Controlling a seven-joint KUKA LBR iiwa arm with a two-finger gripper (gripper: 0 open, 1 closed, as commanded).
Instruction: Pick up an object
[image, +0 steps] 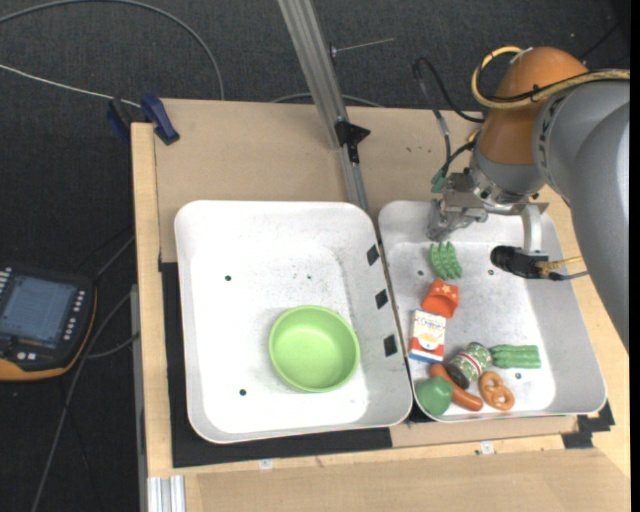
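Green bowl (313, 347) in left bin (200, 300); toy foods heaped in right bin (560, 320); gripper (447, 226) state unclear.

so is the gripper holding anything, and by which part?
Cannot be told. The gripper sits right over the green ridged toy in the right bin; no grasp visible.

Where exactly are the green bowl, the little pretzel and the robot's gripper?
green bowl (313, 348): camera view, on its inner bottom.
pretzel (497, 391): camera view, on its middle twist.
gripper (443, 232): camera view, at its tip, just above a green toy.
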